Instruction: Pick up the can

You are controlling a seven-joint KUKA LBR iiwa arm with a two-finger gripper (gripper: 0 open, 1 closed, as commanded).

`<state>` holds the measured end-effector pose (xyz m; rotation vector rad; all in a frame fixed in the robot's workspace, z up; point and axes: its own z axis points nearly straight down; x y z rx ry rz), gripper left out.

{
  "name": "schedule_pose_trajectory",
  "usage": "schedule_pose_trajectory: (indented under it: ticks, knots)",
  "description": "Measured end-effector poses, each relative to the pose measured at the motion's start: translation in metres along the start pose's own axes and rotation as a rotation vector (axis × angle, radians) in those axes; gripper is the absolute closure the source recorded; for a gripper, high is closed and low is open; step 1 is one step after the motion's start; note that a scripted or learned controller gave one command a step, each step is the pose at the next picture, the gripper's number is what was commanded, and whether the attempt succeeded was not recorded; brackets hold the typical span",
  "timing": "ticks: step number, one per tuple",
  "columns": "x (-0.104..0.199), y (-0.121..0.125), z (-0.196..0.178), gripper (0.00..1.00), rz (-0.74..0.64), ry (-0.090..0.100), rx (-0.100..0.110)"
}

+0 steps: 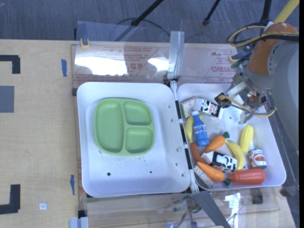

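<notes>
we see the gripper (243, 101) over the right bin's (278, 141) upper end, grip state impossible to tell, the can (258, 158) low by the right wall; best approach, we judge, descends straight, clear of the yellow toy (246, 137).

**A:** What lies in the shallow white plastic bin on the left (90, 175)?

**B:** A green divided plastic plate (124, 126), a little left of centre.

**A:** And in the matching white bin on the right (268, 132)?

**B:** A blue plastic bottle (200, 128) lies near its left wall, with an orange toy carrot (217, 143) just right of it. The small red-and-white metal can (257, 158) sits near the right wall. A yellow toy corn cob (246, 137) lies behind the can and a long red toy pepper (245, 176) before it.
</notes>
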<state>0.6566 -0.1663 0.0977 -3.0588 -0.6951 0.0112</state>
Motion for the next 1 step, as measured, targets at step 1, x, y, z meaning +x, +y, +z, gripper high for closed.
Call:
schedule_pose_trajectory:
  ticks: [1]
  knots:
    - [0.0015, -0.0312, 0.0126, 0.00, -0.007, 0.006, -0.004]
